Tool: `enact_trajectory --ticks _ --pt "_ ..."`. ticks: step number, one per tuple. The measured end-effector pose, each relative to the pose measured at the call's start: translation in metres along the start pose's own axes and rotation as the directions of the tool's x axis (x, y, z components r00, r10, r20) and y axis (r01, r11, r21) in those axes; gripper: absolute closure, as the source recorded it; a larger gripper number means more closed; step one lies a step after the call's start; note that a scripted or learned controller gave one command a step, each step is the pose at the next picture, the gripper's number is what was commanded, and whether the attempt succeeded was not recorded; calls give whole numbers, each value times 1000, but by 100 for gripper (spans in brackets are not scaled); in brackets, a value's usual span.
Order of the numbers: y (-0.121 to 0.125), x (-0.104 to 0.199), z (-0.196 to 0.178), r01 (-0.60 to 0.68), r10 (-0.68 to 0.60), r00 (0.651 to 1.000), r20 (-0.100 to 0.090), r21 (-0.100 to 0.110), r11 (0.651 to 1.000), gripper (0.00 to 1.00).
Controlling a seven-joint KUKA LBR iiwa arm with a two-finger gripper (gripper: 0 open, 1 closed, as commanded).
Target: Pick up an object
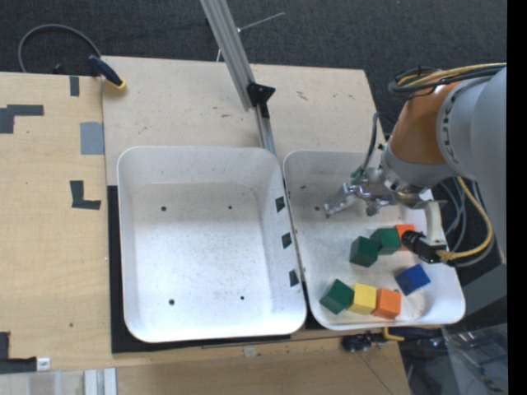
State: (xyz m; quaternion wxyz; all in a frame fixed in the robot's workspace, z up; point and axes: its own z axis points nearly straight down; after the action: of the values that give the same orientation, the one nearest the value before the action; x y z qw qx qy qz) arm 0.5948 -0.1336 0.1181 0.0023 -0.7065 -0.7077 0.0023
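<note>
My gripper (350, 207) hangs over the upper middle of the right bin (309, 171). It is open, its metal fingers (329, 208) spread apart, and nothing sits between them. Below it lie a dark green block (364, 251) and a green block (385, 239), with a small orange piece (406, 232) just to their right. A blue block (412, 279) rests nearer the bin's right wall. Along the front wall, a green block (336, 295), a yellow block (363, 297) and an orange block (387, 302) stand in a row.
The left bin (132, 220) adjoins the right one, sharing a raised middle wall. A slanted metal rail (235, 48) runs down from the top to the bins' junction. Cables (461, 220) loop by the arm at the right.
</note>
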Motion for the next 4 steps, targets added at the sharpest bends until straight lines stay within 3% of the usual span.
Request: enact_trajectory --ticks 1,2,4 --pt "-1 1 29 0 0 1000 0 -1 1000 0" --pt "0 1 17 1 -1 1000 -1 -3 1000 100" --pt "4 3 -95 1 -1 1000 0 -11 1000 100"
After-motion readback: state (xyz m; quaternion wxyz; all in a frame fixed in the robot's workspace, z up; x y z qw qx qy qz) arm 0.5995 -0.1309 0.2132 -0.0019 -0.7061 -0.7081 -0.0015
